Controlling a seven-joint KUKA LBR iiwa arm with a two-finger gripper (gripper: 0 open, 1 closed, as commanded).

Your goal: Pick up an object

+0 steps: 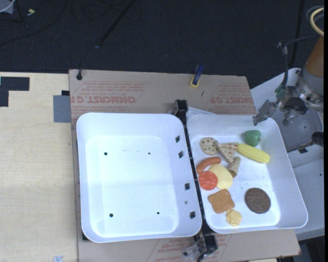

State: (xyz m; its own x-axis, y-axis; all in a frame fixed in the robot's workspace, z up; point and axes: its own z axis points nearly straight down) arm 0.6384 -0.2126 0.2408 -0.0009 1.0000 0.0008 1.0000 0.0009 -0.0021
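Observation:
The right bin [292, 201] holds several toy foods: a green piece [252, 137], a yellow corn cob [254, 154], a speckled cookie [208, 144], a sausage [208, 163], a red tomato [208, 180], a pale yellow fruit [221, 176], an orange toast [221, 201], a brown round patty [258, 200] and a small yellow lump [234, 218]. My gripper [275, 117] hangs above the bin's far right corner, just beyond the green piece. Its fingers are spread open with nothing between them.
The left bin [87, 173] lies beside the right one, with a black clip strip [188, 168] between them. Both sit on a cardboard sheet [131, 94]. A tan wedge [228, 149] and a stubby beige piece [235, 165] lie mid-bin.

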